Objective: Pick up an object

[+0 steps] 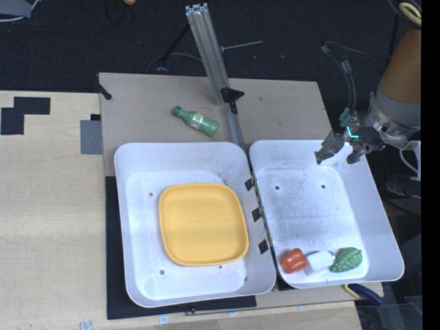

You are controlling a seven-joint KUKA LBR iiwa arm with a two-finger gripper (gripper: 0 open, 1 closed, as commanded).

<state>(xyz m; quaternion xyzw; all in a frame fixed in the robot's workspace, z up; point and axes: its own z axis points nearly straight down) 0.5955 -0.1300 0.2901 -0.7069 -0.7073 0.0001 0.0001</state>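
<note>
My gripper [339, 152] hangs over the far right corner of the right bin [364, 184], open, with nothing between its two dark fingers. At the near edge of that bin lie a red pepper [293, 260], a small white block [320, 260] and a green bunch of grapes [346, 259], side by side and touching. A yellow square plate [203, 223] lies flat in the middle of the left bin [134, 184].
A green bottle [196, 120] lies on its side on the bench behind the left bin. A slanted metal rail [210, 47] rises from between the bins toward the back. Wood-toned tabletop [48, 218] stretches to the left.
</note>
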